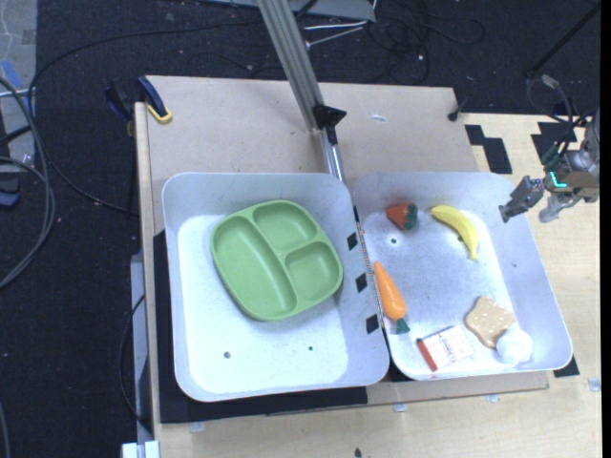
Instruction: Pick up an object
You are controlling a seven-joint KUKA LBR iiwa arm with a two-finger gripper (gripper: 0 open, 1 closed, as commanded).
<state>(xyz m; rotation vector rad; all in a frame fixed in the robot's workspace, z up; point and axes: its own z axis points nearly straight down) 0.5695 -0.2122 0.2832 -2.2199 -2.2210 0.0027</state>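
Objects for picking: six items lie in the right shallow white bin [535, 284]; the two-finger gripper [537, 203] hangs open and holds nothing, just off that bin's far right edge.

The right bin holds a yellow plastic banana [458, 228] at far centre, a red-and-green toy strawberry [403, 217] left of it, an orange toy carrot [389, 293] along the left wall, a tan toast-shaped slice [489, 322] near right, a white ball [515, 346] touching the slice in the near right corner, and a small red-and-white carton [446, 347] near centre. The bin's centre floor is bare, between banana and slice. The left shallow white bin [191, 351] holds a green three-compartment plastic plate [276, 258], with bare floor along its near side. The two bins meet edge to edge at mid-bench.
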